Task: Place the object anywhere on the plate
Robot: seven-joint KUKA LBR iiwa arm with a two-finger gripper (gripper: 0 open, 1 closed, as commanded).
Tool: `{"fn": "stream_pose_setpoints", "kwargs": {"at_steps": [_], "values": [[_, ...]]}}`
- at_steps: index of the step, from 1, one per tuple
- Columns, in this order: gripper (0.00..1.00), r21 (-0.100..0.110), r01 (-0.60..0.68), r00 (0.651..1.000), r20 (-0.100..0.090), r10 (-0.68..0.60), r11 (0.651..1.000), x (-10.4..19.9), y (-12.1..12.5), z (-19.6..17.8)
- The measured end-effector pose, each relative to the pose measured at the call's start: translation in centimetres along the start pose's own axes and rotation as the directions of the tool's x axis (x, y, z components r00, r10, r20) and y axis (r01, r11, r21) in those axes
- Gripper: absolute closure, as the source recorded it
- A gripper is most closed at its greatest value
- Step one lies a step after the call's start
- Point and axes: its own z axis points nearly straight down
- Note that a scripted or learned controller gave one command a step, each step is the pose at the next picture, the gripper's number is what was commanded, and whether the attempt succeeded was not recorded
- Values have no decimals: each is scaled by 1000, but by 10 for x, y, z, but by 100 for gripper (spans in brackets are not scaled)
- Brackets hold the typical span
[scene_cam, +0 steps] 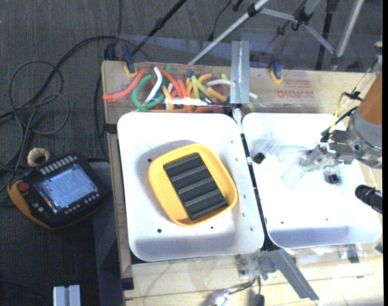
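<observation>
In the left bin (133,171), a black ridged block (195,186) lies on the yellow plate (161,183).

A robotics lab: teach pendant (57,191) on carpet, tripod legs (290,11), clamped plywood bench (181,81).

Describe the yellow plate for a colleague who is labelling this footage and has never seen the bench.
Start at the left white bin of the two shallow bins. Near its middle lies a yellow, rounded rectangular plate, turned at a slant. A dark ribbed rectangular block lies on it, and it is the one bright yellow thing inside either bin.
</observation>
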Motion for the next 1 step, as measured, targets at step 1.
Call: {"fn": "stream_pose_setpoints", "kwargs": {"at_steps": [1], "values": [[0, 0, 0, 1000, 0, 0, 1000, 0, 0, 0]]}}
